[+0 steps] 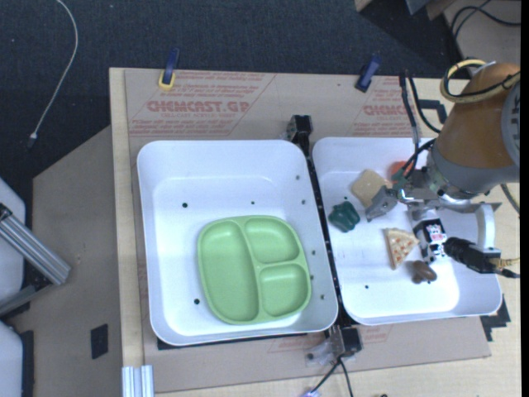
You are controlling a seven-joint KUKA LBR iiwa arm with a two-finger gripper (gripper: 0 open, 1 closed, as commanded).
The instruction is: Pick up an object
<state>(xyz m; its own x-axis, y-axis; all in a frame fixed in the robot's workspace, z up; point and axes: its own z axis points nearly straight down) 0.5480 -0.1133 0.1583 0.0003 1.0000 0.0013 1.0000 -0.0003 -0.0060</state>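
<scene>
Gripper: the gripper hangs low over the right bin, its grey fingers spread apart, with nothing between them.
Arm: grey with an orange band above the wrist, it comes in from the right edge and covers the bin's upper right corner.
Tan block: a tan, rounded piece lies just beside the fingers, on their upper left.
Green object: a small dark green object sits near the bin's left wall, left of the fingers and apart from them.
Pizza slice: a toy pizza slice lies below the gripper, towards the middle of the bin floor.
Brown object: a small brown lump rests lower right of the slice; what it is cannot be told.
Red object: a bit of red-orange shows behind the wrist, mostly hidden.
Left bin: the left bin holds a pale green divided plate with three compartments.
Bench: both bins sit on a brown board printed with red lettering, with a yellow clamp and a blue clamp on its far edge.
Room: dark blue carpet lies beyond the board, crossed by a thin white cable at the upper left.
</scene>
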